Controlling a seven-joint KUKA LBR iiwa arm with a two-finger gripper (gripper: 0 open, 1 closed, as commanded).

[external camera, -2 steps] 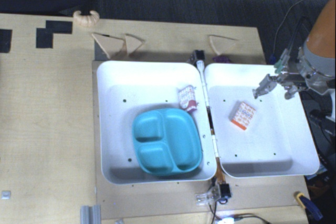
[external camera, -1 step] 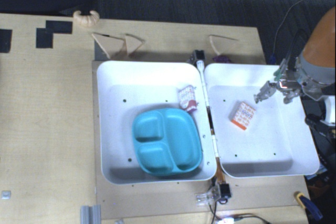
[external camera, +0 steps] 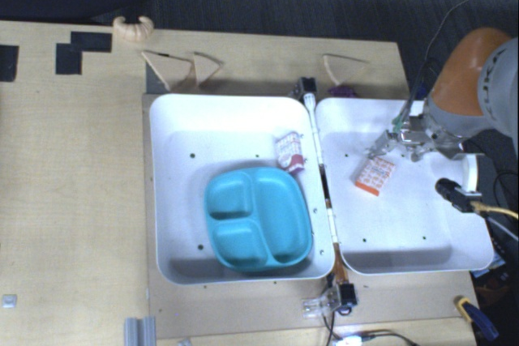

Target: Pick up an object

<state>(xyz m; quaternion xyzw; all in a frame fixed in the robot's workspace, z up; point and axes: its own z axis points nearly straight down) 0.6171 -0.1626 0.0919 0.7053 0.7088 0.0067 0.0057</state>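
Now, worktop (external camera: 73,198): pale wood, carrying two white bins side by side.
Left bin (external camera: 174,174): holds a blue divided tray (external camera: 258,216) toward 6 o'clock; a small packet (external camera: 289,151) touches the tray's rim at 1 o'clock.
Right bin (external camera: 405,243): an orange-and-white packet (external camera: 374,174) lies toward 10 o'clock.
End effector (external camera: 388,143): just above that packet at 1 o'clock; finger state unclear.
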